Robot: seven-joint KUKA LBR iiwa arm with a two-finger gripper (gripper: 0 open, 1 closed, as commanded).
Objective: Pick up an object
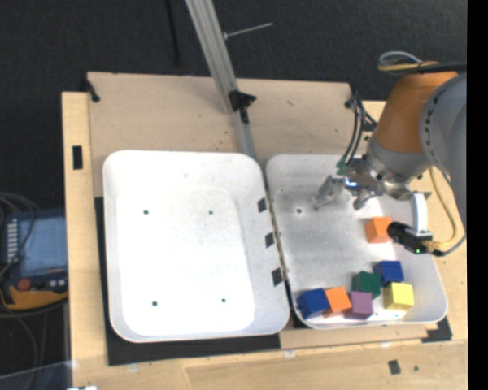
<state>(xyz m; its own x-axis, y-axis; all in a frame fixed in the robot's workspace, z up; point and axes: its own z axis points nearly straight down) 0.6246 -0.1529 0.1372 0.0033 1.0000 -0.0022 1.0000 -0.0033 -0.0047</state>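
Gripper [342, 192] hangs over the upper part of the right bin [309, 242], fingers spread apart with nothing between them. An orange block [377, 229] lies just right of it, apart from the fingers. Along the bin's near edge sit a blue block [313, 301], a second orange block [338, 299], purple block [361, 303], green block [367, 283], another blue block [388, 270] and yellow block [399, 295]. Beside it lies the left bin [187, 242].

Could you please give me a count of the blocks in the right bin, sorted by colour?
Orange: 2
Blue: 2
Green: 1
Purple: 1
Yellow: 1
Total: 7
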